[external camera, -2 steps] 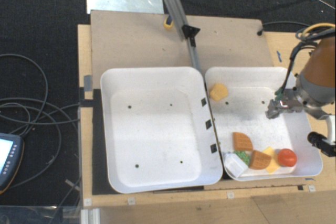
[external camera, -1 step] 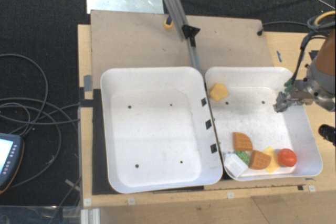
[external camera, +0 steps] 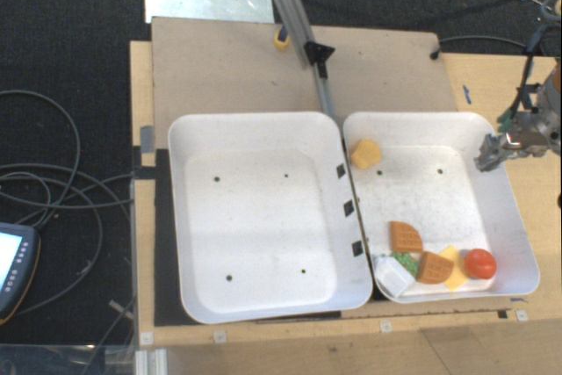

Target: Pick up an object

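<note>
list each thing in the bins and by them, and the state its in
gripper: over the right bin's far right rim, nothing seen in it
yellow block: lying alone at the right bin's far left
two waffle pieces: lying flat in the near clutter, apart
red ball: resting in the near right corner
yellow slice: partly under a waffle piece
white packet: at the near left corner
left bin: sitting beside the right bin

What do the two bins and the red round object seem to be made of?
The left bin and right bin look like thin moulded plastic, matt white, with rounded rims. The red ball looks like smooth plastic, perhaps a toy tomato; its even colour and slight shine suggest this, but it is too small to be sure.
</note>
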